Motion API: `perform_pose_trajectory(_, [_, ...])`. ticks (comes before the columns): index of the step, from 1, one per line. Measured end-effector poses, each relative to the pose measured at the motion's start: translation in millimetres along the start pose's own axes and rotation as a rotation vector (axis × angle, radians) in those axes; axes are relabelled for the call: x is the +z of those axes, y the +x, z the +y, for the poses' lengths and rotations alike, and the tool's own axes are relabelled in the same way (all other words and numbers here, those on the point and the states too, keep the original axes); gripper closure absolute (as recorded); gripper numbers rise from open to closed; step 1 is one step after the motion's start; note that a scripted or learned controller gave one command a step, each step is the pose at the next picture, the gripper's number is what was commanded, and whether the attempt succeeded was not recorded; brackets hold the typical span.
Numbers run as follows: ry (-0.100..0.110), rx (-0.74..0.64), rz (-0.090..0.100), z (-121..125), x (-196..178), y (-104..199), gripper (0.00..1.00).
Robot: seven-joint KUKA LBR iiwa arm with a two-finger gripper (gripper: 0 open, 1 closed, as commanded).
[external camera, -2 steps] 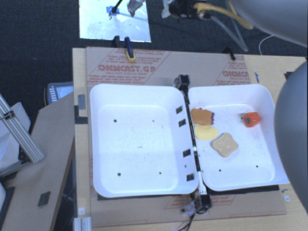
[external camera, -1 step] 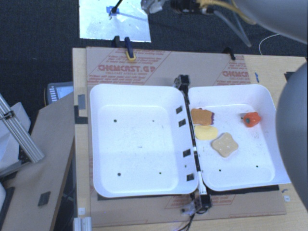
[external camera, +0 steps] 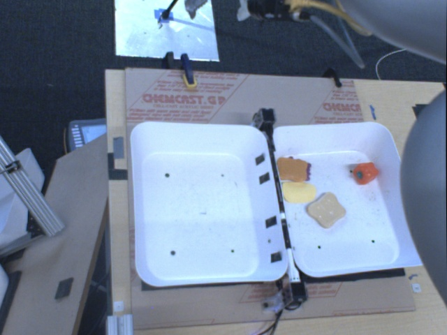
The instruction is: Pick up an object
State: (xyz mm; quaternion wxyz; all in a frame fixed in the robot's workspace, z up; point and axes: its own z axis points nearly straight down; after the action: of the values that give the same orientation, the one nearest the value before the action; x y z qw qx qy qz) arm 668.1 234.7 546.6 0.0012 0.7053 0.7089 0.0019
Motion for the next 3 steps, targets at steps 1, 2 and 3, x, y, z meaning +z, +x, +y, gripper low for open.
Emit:
perform_pose_trajectory(1, [-0.003, -0.003, 0.001, -0.1, -11.6, 0.4, 1.0])
perform_pose_trajectory(2, [-0.002, -0.003, 0.0, 0.0, -11.2, 0.4, 0.0])
perform_pose_trajectory(3, [-0.005, -0.007, 0.001, -0.1, -22.7, 0.9, 1.0])
